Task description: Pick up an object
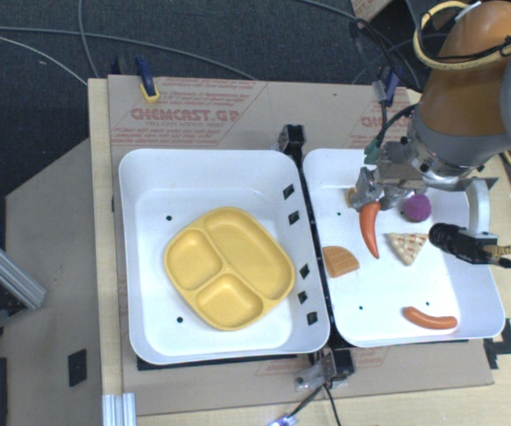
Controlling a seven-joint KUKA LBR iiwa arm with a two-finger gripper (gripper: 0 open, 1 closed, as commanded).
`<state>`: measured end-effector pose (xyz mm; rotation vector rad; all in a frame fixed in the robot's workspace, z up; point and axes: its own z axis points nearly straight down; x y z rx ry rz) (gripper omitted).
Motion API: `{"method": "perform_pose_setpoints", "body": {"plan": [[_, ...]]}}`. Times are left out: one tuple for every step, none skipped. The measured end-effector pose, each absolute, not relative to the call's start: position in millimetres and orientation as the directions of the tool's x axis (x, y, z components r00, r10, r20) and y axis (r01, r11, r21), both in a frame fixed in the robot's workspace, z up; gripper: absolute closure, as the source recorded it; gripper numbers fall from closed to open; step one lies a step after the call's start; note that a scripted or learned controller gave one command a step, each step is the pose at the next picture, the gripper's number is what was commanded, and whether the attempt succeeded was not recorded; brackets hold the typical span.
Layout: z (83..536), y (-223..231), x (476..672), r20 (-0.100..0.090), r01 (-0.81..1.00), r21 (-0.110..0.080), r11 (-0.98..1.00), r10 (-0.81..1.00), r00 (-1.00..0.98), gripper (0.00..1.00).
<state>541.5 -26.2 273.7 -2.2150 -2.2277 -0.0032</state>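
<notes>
Orange, tapered and slightly curved, the plastic chili pepper (370, 228) hung point-down from my two-finger gripper (370, 199), its upper end pinched between my closed fingers, over the right-hand shallow white bin (477, 313). Whether its tip touched the bin floor I could not tell. Around it lay the other toys: a round purple plastic ball (416, 207) at three o'clock of the pepper, a tan triangular wedge resembling a pizza slice (408, 247) at four o'clock, a brown bread-shaped piece (340, 260) at seven o'clock, and an orange-red sausage (430, 319) well apart at five o'clock. A yellow three-compartment plastic plate (229, 267) sat in the left-hand white bin (140, 238), at nine o'clock of my gripper. I judged the grasp made and the lift under way. The next move called for a straight rise, with the pinch kept firm, since the hold was high on a long, dangling body.
</notes>
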Motion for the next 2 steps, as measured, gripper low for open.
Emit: {"method": "perform_pose_setpoints", "body": {"plan": [[255,32,549.1,0.003,1.0,-0.004,0.006,1.0,-0.006,1.0],[235,84,558.4,0.002,1.0,-0.004,0.005,1.0,-0.005,1.0]]}}
